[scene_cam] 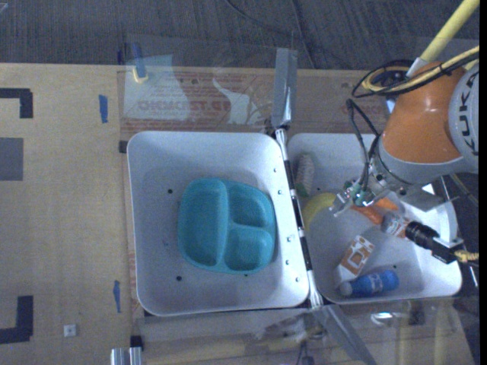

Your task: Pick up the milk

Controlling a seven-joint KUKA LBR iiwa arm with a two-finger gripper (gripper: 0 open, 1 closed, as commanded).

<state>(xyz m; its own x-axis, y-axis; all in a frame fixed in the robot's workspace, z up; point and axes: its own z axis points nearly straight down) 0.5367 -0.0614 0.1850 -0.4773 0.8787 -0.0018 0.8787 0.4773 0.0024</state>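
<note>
— Two white bins are sitting side by side; where is the milk lying?

— In the right bin [437, 276]. The milk carton [357, 255] is lying flat near the middle of its floor, a small white box with orange-brown print, tilted on a diagonal. Just below it a blue bottle [373, 284] is lying on its side, close by but seemingly not touching.

— How is it going to handle?

— I'm judging it as light and boxy, with coated cardboard walls that are likely giving a little under a squeeze and sliding a bit on the smooth plastic. Its flat faces are offering the best hold: pinching across the narrow width, fingers turned square to its long edges.

— And the gripper?

— The gripper [348, 198] is hovering up and left of the carton, beside a yellow-green rounded thing [319, 204] near the divider. Whether it is released or clenched, I cannot tell; nothing is showing in its grasp.

— What else is sitting around?

— An orange item [380, 210] under the wrist, and a brush-like thing [306, 172] by the rim. The left bin [152, 166] is holding a teal divided plate [227, 225], matte, rounded at the corners, with three compartments.
</note>
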